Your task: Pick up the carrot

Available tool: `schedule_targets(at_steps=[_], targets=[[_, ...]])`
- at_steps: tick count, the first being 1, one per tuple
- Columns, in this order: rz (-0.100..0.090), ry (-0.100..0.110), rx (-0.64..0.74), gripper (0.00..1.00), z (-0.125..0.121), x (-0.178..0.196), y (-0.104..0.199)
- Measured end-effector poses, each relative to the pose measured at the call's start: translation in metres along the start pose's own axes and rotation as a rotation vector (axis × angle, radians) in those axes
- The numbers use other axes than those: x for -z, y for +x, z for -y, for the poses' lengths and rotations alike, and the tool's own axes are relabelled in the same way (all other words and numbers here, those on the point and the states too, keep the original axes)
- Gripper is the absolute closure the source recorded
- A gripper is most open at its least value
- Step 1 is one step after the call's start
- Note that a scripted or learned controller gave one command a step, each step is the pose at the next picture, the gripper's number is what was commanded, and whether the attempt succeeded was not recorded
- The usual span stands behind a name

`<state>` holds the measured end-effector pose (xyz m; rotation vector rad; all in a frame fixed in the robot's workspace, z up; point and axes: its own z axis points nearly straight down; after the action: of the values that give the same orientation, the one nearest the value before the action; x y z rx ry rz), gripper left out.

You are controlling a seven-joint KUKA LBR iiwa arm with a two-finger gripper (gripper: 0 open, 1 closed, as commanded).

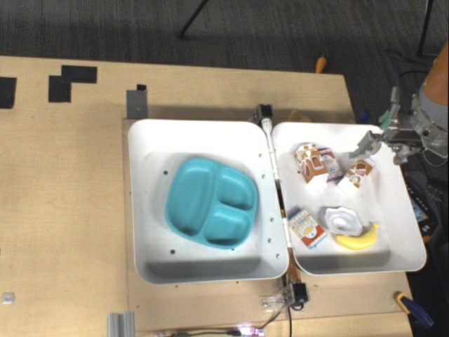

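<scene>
Orange is scarce from where I hang: one small orange sliver sits at the far edge of the surface, its long axis running away from the bins, but it is too small for me to tell whether it is the carrot. My gripper hovers over the far right corner of the right bin, near the snack packets; I cannot tell whether it is open or closed. A banana lies along the near wall.
</scene>
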<state>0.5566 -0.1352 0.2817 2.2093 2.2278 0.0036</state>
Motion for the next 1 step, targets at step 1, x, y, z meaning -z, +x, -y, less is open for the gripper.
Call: schedule_targets(at_steps=[1], targets=[[-0.002,-0.003,-0.384,0.00,0.0492,0.0665,0.0681]])
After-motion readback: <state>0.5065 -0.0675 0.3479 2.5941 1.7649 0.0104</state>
